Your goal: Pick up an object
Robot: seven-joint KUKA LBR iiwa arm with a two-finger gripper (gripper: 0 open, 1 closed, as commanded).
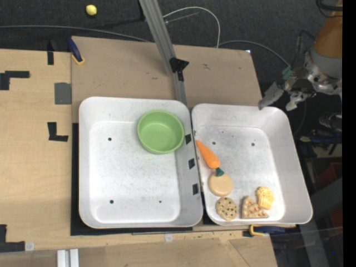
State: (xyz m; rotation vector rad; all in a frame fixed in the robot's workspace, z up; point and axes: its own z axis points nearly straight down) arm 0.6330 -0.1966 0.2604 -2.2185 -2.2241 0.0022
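Observation:
The right bin (278, 127) holds an orange carrot (208, 154), a round tan biscuit (220, 184), a dotted cookie (226, 207), a waffle-like piece (251, 209) and a yellow corn piece (265, 197), all gathered in its near half. A green bowl (161, 131) sits in the left bin (100, 166) at the far right. My gripper (281, 96) hangs at the far right corner of the right bin, beyond its rim, well away from the objects. Its fingers (268, 97) stand apart with nothing between them.
A grey metal pole (158, 29) slants across the bench toward the gap between the bins. Cables run over the dark floor at the back. A small yellow ball (91, 9) lies far back left. Black tape marks lie on the wooden bench at the left.

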